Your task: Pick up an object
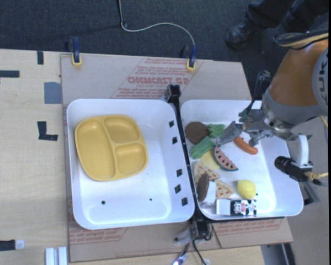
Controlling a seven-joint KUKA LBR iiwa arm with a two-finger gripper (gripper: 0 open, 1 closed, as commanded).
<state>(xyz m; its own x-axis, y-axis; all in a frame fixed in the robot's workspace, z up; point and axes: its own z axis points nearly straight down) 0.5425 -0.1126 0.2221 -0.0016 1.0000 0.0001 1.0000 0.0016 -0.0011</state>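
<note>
Camera view: one fixed look down at a slant on a bench with one grey arm and two white bins.
Bins: two, side by side, left bin (83,203) and right bin (281,197), meeting along a dark centre rail.
Left bin contents: one yellow divided tray (111,146) with three compartments, lying in the upper left part of the bin.
Right bin contents: a cluster of small toy foods, mostly toward the bin's left half.
Count, brown: one round brown piece (197,131) near the top left corner, one dark oblong piece (203,187) lower down.
Count, green: one leafy green piece (215,130) and one green pod-shaped piece (203,147), touching each other.
Count, red: one watermelon slice (225,160) in the middle, one orange-red sausage-shaped piece (246,146) just beside the gripper.
Count, yellow: one lemon (246,189) near the bottom.
Count, other: one tan wedge (223,190) beside the lemon, one white carton (236,207) lying flat along the bottom wall.
Gripper: one, gripper (227,136), above the right bin's upper middle, near the green pieces and watermelon slice.
Fingers: apart, with nothing visibly between them.
Clamps: two, yellow-tipped clamps (75,55) at the cardboard's top edge.
</note>
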